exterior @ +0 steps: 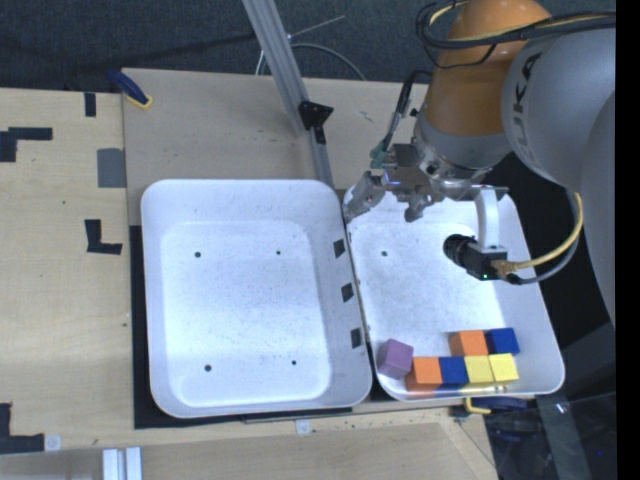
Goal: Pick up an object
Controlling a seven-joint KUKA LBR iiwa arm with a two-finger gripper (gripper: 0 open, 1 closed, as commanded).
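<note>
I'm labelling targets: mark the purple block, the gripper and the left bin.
purple block (396,356), camera view, top face.
gripper (388,204), camera view, between fingertips.
left bin (240,190), camera view, far rim.

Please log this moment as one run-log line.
arm: over right bin | claw: at far end, nothing held | blocks: near edge, untouched

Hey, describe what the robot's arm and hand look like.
The arm is smooth grey with a rounded orange band above the wrist. Black cables loop over the orange part, and a yellow cable curves below. The hand is small, dark metal.
</note>
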